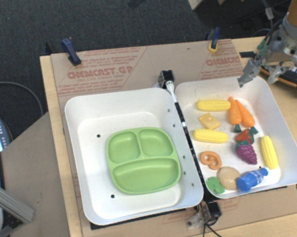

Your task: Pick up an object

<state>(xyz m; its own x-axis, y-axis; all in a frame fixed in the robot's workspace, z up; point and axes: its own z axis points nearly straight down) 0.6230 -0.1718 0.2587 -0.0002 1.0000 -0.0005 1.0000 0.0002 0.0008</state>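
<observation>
Two bins sat side by side; the right bin held all the food. The hand hung over its far corner, open, holding nothing. The carrot and corn lay packed close, so fingers could bump both. That corner wall was near; the bin's middle had more room.

The arm is pale grey metal with rounded casing. Its gripper has two slim grey fingers below a cluttered wrist block with teal-green fittings and dark cabling
</observation>
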